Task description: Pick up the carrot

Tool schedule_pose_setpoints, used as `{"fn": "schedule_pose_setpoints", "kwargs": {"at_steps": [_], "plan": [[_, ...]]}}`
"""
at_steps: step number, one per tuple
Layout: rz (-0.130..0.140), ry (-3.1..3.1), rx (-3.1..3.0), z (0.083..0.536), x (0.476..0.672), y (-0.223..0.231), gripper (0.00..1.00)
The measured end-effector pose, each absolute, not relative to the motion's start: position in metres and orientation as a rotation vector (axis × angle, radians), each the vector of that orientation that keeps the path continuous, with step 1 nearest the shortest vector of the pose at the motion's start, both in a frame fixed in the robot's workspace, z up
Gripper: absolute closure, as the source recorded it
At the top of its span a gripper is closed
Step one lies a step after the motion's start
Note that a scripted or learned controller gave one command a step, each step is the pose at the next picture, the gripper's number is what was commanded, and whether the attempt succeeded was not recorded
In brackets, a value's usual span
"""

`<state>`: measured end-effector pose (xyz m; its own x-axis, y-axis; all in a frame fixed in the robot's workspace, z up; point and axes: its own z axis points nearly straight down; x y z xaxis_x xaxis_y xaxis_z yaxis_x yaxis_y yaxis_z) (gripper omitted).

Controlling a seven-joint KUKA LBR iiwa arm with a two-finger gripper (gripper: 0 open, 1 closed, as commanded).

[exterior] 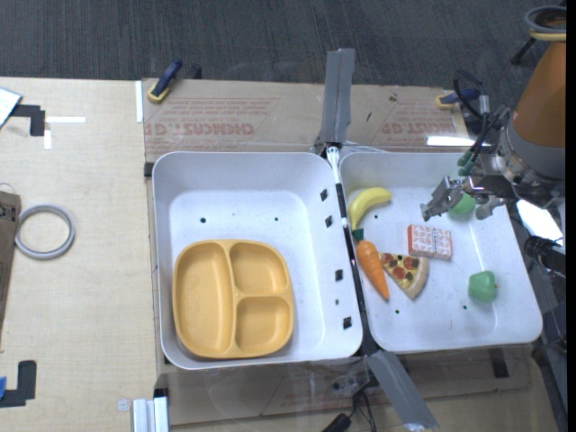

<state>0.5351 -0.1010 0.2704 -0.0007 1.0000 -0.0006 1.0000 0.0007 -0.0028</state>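
Note:
The carrot (372, 268) is orange with a small green top. It lies in the right bin (450, 331), close along the bin's left wall, tip toward the front. My gripper (463, 202) hangs over the back right of that bin, well to the right of the carrot and apart from it. Its fingers (436, 205) stand spread open. A small green thing (462, 207) shows under the gap between them, and I cannot tell whether they touch it.
A banana (367, 203) lies just behind the carrot and a pizza slice (405, 273) touches its right side. Further right are a red-and-white box (429, 241) and a green piece (482, 286). The left bin (243, 178) holds a yellow divided plate (234, 297).

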Motion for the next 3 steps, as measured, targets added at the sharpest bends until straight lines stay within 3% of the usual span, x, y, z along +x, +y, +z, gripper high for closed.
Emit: {"fn": "schedule_pose_setpoints", "kwargs": {"at_steps": [1,2,3], "plan": [[0.003,-2.395,-2.028,0.15,0.477,-0.094,0.0],[0.001,-2.628,-1.718,0.091,0.477,-0.101,0.0],[0.0,-2.623,-1.723,0.1,0.477,-0.102,1.0]]}}
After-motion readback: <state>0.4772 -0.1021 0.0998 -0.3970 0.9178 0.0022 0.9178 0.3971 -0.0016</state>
